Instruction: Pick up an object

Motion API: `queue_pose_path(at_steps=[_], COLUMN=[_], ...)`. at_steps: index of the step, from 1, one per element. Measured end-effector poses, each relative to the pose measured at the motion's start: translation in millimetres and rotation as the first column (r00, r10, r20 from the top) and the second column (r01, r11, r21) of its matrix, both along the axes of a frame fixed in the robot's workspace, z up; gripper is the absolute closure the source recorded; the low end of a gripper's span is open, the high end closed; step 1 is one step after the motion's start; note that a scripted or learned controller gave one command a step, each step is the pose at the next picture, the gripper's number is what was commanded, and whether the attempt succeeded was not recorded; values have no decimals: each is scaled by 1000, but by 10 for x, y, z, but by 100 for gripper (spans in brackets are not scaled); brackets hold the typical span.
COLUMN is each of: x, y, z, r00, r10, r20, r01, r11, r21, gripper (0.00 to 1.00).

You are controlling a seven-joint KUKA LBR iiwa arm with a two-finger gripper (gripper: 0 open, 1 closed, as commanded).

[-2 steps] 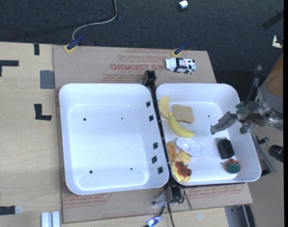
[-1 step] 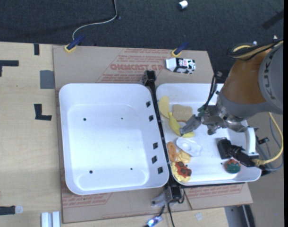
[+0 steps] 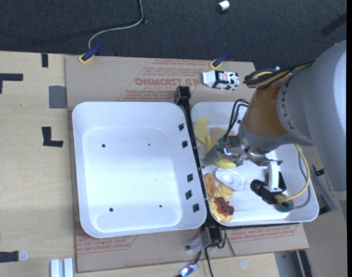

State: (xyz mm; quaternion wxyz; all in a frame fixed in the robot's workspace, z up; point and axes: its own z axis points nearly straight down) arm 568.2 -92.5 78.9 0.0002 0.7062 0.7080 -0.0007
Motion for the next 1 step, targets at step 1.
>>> queue_pose_path(at_steps=[1], x=[332], y=[-41], z=[57], r00=[1000], r10=[-1], r20=[2], r01=[1], r11=[1000], r21=[1], gripper=[0])
